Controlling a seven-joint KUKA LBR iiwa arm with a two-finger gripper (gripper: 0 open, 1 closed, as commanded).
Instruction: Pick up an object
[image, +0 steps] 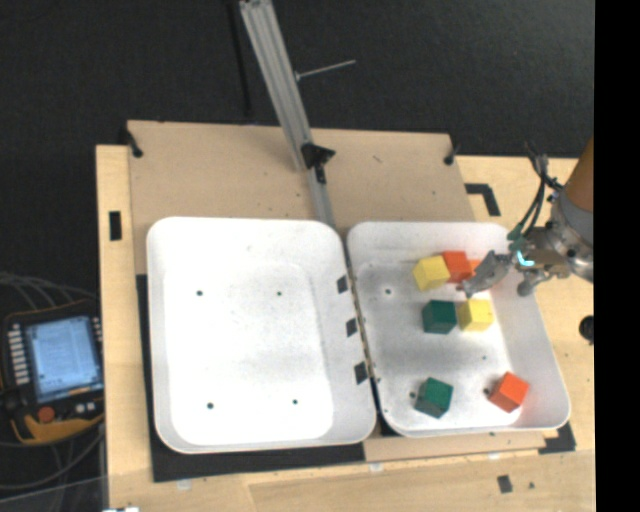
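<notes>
Plywood bench (250, 170) carries two shallow white plastic bins, the right bin (530, 350) holding six small blocks. Grey arm (575, 215) reaches in low from the right, wrist tilted toward the upper cluster. Whether its fingers are spread or pressed together I cannot tell. Nearest them sits the orange cube (459, 265), touching a yellow cube (431, 272); likely light, rigid, best pinched across flat opposite faces.

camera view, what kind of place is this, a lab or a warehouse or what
Most likely a robotics lab test bench. A plywood bench carries two shallow white plastic bins, the right bin holding small coloured cubes such as a yellow cube. A handheld control pendant with a lit screen lies beside it, and the arm's claw reaches in.
</notes>
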